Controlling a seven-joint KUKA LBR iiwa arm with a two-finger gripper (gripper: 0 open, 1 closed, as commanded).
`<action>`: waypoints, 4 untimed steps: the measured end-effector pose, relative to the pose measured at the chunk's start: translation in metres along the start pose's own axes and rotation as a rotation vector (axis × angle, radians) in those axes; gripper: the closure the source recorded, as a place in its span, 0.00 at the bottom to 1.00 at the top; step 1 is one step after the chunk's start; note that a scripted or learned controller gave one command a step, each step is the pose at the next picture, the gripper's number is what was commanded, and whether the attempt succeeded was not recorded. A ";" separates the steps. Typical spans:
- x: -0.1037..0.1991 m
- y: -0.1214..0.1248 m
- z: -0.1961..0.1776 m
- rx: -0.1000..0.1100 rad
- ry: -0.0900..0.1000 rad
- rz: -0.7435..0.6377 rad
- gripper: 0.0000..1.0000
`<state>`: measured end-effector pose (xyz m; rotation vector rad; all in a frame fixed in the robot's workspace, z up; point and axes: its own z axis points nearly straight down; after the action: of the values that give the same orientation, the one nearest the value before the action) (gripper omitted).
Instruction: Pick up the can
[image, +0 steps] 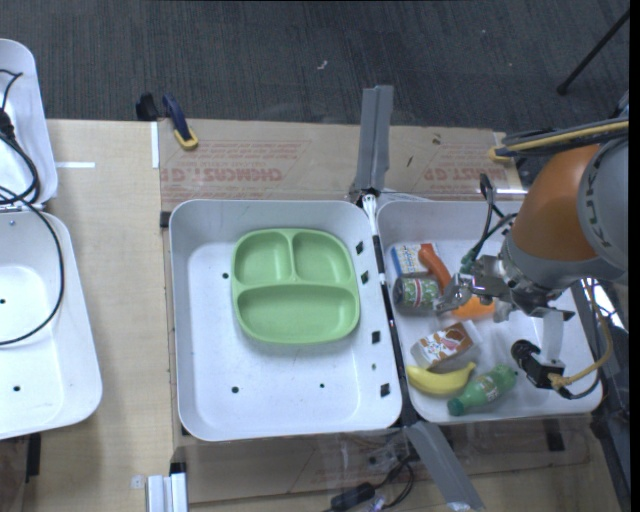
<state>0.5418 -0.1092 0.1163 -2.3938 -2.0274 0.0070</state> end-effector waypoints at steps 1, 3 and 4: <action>0.001 -0.051 0.026 -0.004 0.002 0.075 0.00; 0.103 -0.008 -0.073 -0.001 -0.002 0.207 0.00; 0.102 -0.035 -0.072 0.001 -0.003 0.342 0.00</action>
<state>0.5248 -0.0034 0.1885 -2.7053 -1.5917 0.0123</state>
